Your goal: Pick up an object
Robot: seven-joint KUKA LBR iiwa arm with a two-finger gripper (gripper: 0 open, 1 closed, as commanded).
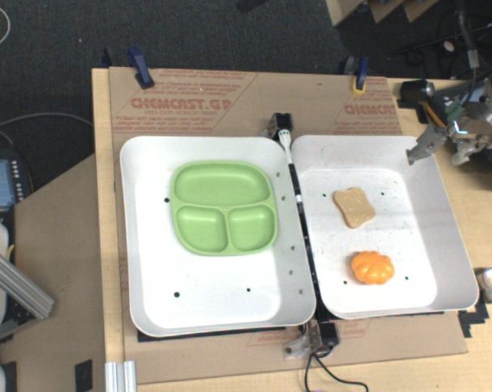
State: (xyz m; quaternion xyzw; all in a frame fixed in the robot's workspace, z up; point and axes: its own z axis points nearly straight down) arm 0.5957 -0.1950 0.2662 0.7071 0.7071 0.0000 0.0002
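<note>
Here, two white bins side by side: left bin point(140, 219) with green divided plate point(224, 207); right bin point(430, 243) with tan bread slice point(355, 207) above orange pumpkin point(371, 268). Gripper point(426, 147) at upper right rim, opening impossible to tell.

The right bin point(442, 243) has wide bare floor: a tan slice of bread point(355, 207) lies near its middle and an orange pumpkin toy point(372, 268) sits below it, apart from each other and from the walls, so each can be approached from any side. In the left bin point(140, 243), a green divided plate point(225, 207) fills the upper middle; the lower floor is open. The end effector point(430, 141) hangs over the right bin's upper right rim.
</note>
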